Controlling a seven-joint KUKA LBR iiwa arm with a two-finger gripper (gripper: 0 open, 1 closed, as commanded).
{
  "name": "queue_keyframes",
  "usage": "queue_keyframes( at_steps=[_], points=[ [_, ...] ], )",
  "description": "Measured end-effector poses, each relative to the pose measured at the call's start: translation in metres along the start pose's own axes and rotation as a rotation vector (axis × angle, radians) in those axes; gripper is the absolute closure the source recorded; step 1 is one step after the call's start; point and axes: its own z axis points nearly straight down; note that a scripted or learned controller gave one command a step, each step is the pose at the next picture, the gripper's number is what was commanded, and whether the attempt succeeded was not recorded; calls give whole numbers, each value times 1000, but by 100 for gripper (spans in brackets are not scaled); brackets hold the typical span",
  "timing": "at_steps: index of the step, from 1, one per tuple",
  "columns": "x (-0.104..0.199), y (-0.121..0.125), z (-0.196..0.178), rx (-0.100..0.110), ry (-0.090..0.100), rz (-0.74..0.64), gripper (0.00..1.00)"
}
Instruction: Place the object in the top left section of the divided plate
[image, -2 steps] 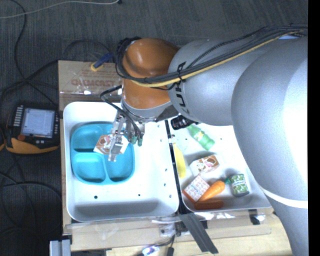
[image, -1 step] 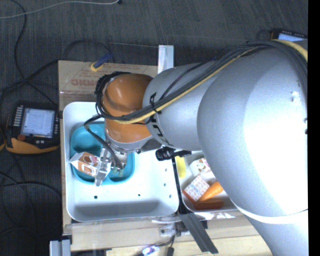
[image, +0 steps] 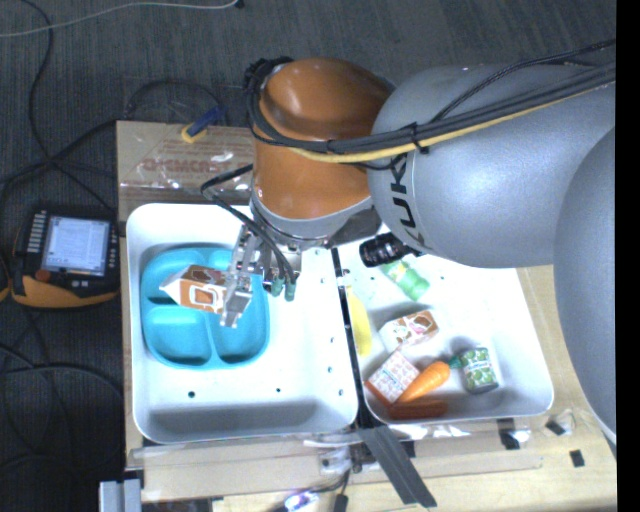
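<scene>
From the camera view, the grey arm with its orange band (image: 315, 135) reaches in from the right and hangs over the left bin (image: 240, 400). Its gripper (image: 238, 295) points down over the blue divided plate (image: 200, 340), which lies in the left part of that bin. Whether the pincer is open, closed or gripping anything cannot be told here: the metal parts overlap the plate and the thing beside them.

A small orange and white carton (image: 198, 287) lies tilted on the plate, across its upper part, touching or just beside the gripper's tip on the left. It covers much of the upper left section and reaches toward the ridge between the upper sections; whether it rests wholly inside one section cannot be told.

The right bin (image: 520, 330) holds a green bottle (image: 405, 277) near its top, a yellow piece (image: 360, 318) along its left wall, two small printed cartons (image: 410, 328) (image: 392, 377), a carrot (image: 428, 380) and a small green can (image: 479, 369).

A handheld screen unit (image: 70, 255) lies on the floor to the left of the bench.
</scene>
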Motion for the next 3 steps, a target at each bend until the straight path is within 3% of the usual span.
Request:
queue_keyframes(
  at_steps=[1, 2, 3],
  points=[
    [-13, 39, 48, 1, 3, 218, 100],
    [49, 24, 62, 2, 3, 83, 100],
    [54, 18, 99, 8, 5, -383, 100]
  ],
)
